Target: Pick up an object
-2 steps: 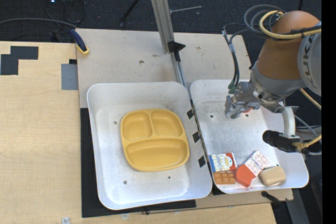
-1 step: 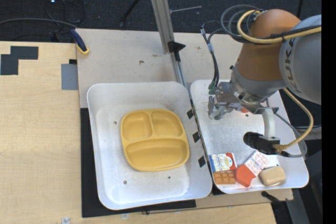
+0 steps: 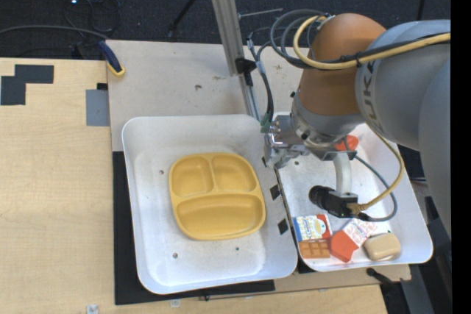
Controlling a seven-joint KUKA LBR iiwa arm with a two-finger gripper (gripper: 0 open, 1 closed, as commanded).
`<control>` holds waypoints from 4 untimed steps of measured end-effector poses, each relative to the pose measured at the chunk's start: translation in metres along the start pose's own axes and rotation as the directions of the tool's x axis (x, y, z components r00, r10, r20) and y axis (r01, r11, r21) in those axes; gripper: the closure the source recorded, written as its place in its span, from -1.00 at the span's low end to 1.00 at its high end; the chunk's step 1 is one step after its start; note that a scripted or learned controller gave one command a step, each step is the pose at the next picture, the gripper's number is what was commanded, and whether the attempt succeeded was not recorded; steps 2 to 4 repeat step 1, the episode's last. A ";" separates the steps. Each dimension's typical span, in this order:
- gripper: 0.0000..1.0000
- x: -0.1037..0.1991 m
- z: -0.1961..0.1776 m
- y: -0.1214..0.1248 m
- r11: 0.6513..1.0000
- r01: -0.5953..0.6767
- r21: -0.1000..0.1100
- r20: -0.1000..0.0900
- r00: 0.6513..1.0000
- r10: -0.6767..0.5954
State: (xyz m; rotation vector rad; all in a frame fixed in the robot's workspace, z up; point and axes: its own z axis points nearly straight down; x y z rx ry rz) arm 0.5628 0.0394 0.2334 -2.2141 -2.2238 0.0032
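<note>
The gripper hangs low over the upper left of the right bin, close to the wall it shares with the left bin. The bulky grey arm covers it from above, so I cannot tell whether it is spread or closed, and nothing shows in its grasp.

The likeliest things to pick are crowded into the right bin's lower right corner, probably pushed there against the rim. They are a small printed carton, a brown waffle-like piece, an orange block, a white packet with red print and a tan bread-like block. They lie touching or just beside one another, well apart from the gripper.

A yellow divided plate lies flat and alone in the left bin.

The print on the carton and packet is too small to read.
</note>
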 end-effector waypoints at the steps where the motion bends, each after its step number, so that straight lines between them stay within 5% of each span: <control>1: 1.00 0.058 0.007 -0.017 1.000 0.001 0.002 0.000 1.000 -0.001; 4: 1.00 0.058 0.007 -0.017 1.000 0.001 0.002 0.000 1.000 -0.001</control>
